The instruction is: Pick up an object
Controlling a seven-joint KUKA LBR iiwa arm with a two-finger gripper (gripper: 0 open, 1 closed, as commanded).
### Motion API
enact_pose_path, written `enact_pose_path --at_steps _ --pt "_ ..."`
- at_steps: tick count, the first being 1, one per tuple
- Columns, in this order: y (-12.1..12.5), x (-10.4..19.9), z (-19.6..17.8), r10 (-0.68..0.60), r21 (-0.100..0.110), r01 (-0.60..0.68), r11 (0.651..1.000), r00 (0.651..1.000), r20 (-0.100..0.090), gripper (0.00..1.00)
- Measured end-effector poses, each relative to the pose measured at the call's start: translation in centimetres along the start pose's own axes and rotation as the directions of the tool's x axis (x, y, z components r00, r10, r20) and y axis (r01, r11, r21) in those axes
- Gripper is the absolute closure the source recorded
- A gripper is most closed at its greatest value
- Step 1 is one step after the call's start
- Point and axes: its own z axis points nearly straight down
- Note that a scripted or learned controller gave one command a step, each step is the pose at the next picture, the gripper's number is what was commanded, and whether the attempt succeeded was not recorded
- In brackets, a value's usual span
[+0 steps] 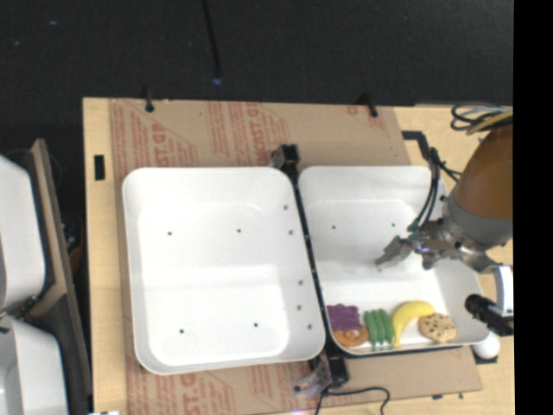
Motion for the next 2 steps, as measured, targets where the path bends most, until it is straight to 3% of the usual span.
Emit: enact_pose_path --at_steps 1,2 --pt "-2.5 3.7 7.2 -0.003 0.011 0.003 1.000 1.000 -0.004 0.00" --pt "-2.6 -0.5 2.5 0.000 0.001 0.000 1.000 1.000 0.000 0.00"
